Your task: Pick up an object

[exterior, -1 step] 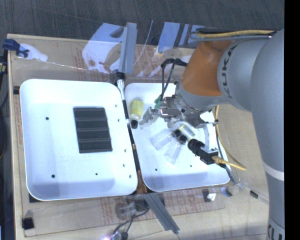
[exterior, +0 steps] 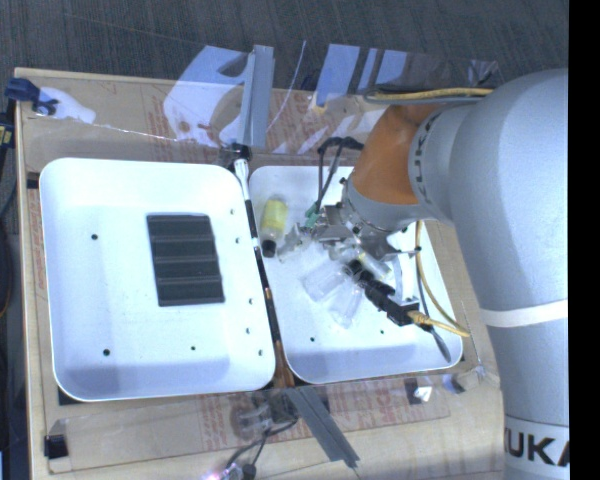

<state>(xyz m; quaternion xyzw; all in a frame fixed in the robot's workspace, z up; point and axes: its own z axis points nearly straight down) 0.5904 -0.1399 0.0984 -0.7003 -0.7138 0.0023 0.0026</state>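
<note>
Gripper (exterior: 310,230) sits low over the upper middle of the right bin (exterior: 320,358), at the end of the grey arm (exterior: 520,218) that fills the right side of the frame. Whether it is spread or closed cannot be told from this slant, and nothing can be seen held in it.

Just to its left, near the bin's left wall, lies a yellow cylinder (exterior: 274,214). It is short, smooth and matte, with its long axis running roughly up and down the frame and a darker end toward the bottom. It is close beside the gripper, but whether the two touch is unclear.

Just below the gripper, toward the centre of the same bin, lie clear plastic pieces (exterior: 326,284), crumpled and glossy, with the white floor showing through them.

The left bin (exterior: 90,308) is well apart from the gripper. It holds a dark ribbed block (exterior: 185,259), a flat rectangle with grooves running across it, lying near the bin's centre.

Both bins are shallow, white and smooth with rounded corners. They rest on a pale wooden bench (exterior: 120,118), and the orange band (exterior: 388,166) wraps the arm just above the wrist
</note>
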